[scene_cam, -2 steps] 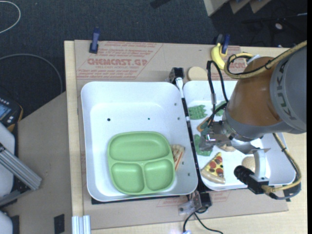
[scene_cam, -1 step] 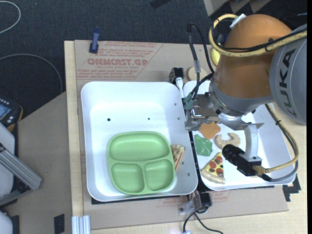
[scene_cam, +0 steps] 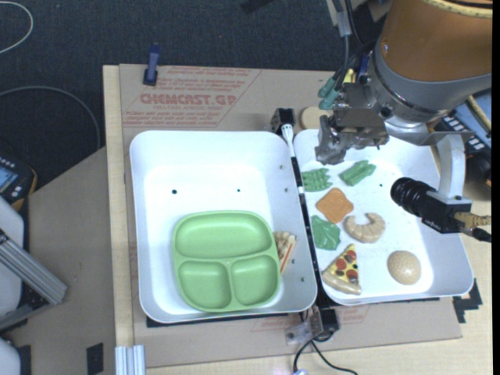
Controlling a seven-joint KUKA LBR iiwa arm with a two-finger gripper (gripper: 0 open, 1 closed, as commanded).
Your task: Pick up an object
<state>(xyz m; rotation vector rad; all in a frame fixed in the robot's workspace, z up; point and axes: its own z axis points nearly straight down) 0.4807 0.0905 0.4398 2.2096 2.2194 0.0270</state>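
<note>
Because the toy foods crowd the right bin (scene_cam: 449, 276), the hand (scene_cam: 334, 148) hangs at its eleven o'clock corner, beside the green bean pod (scene_cam: 357, 172). Whether its grip is open I cannot tell.

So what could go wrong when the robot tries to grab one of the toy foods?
The toys in the right bin lie close together, so the gripper might nudge the green pieces or the orange piece instead of catching one. It hangs near the bin's far left corner, so it could bump the wall there. The croissant and the round bun look curved and may slip out.
</note>
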